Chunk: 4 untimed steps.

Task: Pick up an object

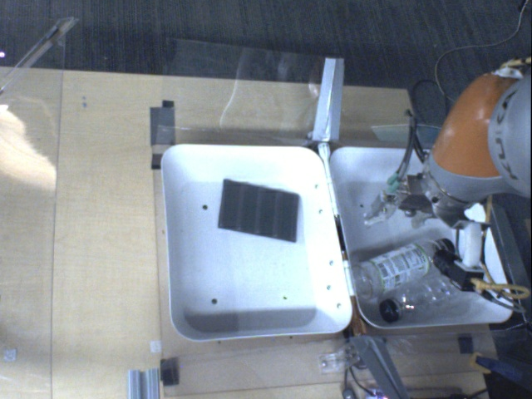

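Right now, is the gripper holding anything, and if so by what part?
Nothing is visibly held. The gripper hangs over the right bin, apart from the clear plastic bottle lying near the bin's front. Whether it is open cannot be told.

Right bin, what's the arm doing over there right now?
Gripper hovering over right bin, nothing seen between fingers. Clear plastic bottle lying on its side near front. Dark flat pad in left bin.
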Motion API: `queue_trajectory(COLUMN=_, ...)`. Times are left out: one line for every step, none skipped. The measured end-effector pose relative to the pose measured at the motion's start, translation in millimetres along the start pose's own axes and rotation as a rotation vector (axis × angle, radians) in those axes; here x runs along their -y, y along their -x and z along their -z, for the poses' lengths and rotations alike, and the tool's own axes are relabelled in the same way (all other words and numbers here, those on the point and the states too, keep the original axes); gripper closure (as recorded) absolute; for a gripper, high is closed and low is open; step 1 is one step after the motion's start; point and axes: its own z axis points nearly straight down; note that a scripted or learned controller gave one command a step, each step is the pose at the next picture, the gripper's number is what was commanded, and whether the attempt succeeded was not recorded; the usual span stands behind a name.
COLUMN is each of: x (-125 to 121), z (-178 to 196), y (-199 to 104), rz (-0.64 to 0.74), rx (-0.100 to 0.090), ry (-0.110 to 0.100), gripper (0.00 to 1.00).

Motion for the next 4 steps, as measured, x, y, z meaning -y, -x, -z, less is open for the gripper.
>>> queue_trajectory(x=50, z=-85, y=52, rz=0.046, rx=0.0, ry=-0.001, gripper=0.0)
queue_trajectory(x=15, z=-95, y=21, rz=-0.031, rx=0.0, ry=0.01, gripper=0.0)
queue_trajectory(x=-16, z=-95, y=14, rz=0.119, rx=0.001, ry=0.008, gripper=0.0)
queue_trajectory(x=37, z=-94, y=57, rz=0.245, rx=0.002, ry=0.016, gripper=0.0)
